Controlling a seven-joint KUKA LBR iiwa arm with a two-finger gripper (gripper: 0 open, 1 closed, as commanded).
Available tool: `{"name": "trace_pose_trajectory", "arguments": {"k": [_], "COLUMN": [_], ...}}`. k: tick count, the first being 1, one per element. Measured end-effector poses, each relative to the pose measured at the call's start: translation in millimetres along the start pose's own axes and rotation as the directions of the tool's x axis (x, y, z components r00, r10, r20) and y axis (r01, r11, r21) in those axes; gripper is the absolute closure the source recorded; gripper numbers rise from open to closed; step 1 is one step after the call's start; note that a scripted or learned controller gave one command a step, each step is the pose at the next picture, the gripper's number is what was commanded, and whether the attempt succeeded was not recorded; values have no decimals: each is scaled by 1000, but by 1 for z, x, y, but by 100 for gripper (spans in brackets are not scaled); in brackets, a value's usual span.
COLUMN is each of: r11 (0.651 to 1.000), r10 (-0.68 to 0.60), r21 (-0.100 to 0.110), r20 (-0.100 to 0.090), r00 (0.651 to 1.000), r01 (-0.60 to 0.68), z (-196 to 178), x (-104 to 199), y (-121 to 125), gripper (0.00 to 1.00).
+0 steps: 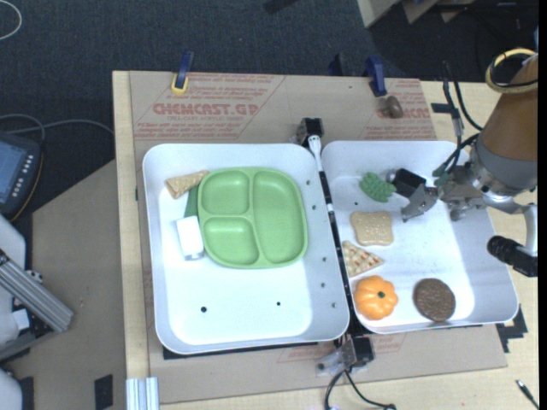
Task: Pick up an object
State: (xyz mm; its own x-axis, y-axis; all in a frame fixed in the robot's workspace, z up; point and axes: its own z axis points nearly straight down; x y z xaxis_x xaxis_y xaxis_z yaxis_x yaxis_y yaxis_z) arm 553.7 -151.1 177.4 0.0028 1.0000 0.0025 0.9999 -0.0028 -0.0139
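Green knobbly plastic toy (373, 186) sits just beside my tool (416, 202); jaw state unclear. I'd centre over it before descending.

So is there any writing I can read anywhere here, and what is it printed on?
"CHEMCAST G P", red letters repeated on the brown board under the bins; the last letters are unsure.
The smaller red lines around it, and the same print at the board's upper right, are too blurred to read.
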Motion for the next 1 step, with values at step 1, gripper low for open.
{"name": "trace_pose_trajectory", "arguments": {"k": [1], "r11": [1000], "r10": [-3], "r21": [-14], "r20": [3], "r00": [1000], "r01": [3], "z": [-8], "x": [0], "y": [3], "gripper": [0]}}
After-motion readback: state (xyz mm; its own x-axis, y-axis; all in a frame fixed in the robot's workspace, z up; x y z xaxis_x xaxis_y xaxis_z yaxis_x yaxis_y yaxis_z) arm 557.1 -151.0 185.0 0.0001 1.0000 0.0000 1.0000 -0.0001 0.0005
